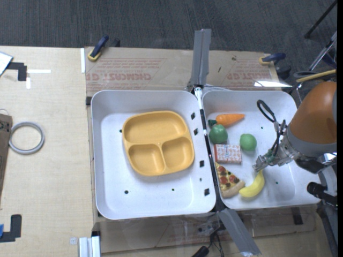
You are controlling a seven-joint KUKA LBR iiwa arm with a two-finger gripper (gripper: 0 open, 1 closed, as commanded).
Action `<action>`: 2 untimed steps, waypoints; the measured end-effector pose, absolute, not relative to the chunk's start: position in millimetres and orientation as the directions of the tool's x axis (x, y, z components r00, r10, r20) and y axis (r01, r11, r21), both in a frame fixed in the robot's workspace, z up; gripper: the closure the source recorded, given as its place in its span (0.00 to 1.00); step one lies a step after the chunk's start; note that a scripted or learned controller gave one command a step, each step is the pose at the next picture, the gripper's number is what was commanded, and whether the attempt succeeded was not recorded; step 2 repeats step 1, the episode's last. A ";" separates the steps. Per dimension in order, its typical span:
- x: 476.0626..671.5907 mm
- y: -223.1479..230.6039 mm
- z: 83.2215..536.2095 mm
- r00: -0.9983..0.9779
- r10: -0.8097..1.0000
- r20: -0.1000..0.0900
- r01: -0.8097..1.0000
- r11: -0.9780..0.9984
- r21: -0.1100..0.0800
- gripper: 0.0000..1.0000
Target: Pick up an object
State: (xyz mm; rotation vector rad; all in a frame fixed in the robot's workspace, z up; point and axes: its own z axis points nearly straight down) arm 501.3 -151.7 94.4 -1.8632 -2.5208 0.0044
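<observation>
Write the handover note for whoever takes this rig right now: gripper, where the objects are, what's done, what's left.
Gripper: low in the right bin, just above the banana's upper end; nothing seen between its fingers.
Right bin objects: carrot at the top, green pepper below it, green ball, small box, pizza slice and the banana at the near edge.
Left bin: yellow divided plate.
Done: arm has reached the objects; no grasp seen.
Left: close on one object, probably the banana, and lift it.
</observation>
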 end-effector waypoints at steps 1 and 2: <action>492.9 -25.0 262.0 -0.353 0.936 0.000 0.936 0.353 -0.005 1.00; 492.9 -25.0 262.0 -0.353 0.936 0.000 0.936 0.353 -0.005 1.00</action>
